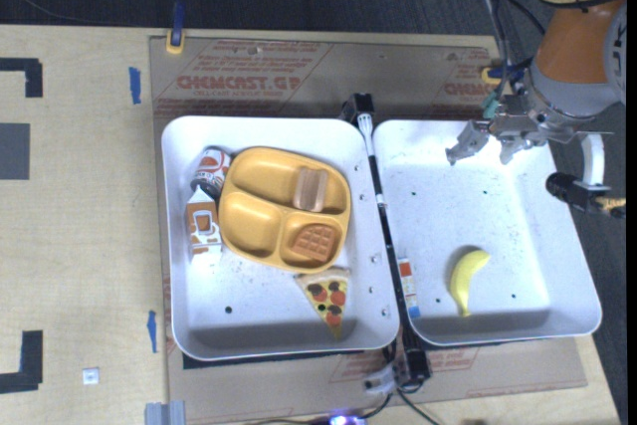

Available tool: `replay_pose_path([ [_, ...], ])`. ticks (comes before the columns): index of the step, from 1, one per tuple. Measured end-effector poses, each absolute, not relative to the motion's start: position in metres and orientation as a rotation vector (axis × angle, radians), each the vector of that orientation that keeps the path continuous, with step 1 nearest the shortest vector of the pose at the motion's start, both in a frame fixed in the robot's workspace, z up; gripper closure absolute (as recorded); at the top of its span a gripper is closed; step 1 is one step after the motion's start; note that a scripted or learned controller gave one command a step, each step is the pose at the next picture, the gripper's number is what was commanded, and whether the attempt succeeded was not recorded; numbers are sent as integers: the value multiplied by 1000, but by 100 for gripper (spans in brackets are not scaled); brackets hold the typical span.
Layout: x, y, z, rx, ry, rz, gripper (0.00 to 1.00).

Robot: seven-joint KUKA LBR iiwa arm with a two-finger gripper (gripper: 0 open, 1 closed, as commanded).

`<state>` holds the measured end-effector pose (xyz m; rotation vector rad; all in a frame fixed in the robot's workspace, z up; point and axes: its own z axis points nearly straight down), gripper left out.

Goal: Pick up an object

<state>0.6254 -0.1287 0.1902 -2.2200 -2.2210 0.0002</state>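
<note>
A yellow banana (pixel 466 278) lies near the front of the right bin (pixel 557 314). My gripper (pixel 490 145) hovers over the back of that bin, open, with nothing between its fingers. It is well behind the banana. In the left bin (pixel 184 314) a yellow divided tray (pixel 261 172) holds a tan block (pixel 311 188) and a waffle-like piece (pixel 315 241). A small can (pixel 210 171) and a white-and-orange carton (pixel 202 223) lie to the tray's left. A pizza slice (pixel 328 298) sits in front of the tray.
A black divider strip (pixel 383 234) runs between the two bins. The bins rest on a cardboard sheet (pixel 259 70) on the wooden bench. Cables hang off the arm at the right.
</note>
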Motion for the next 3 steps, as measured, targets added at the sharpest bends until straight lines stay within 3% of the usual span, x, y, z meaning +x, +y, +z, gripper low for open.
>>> replay_pose_path([
  [1, 561, -128, 94, -2222, -2222, -1, 0],
  [2, 499, -128, 90, -2232, -2232, -12, 0],
  [3, 500, -133, 101, -2246, -2238, -9, 100],
])
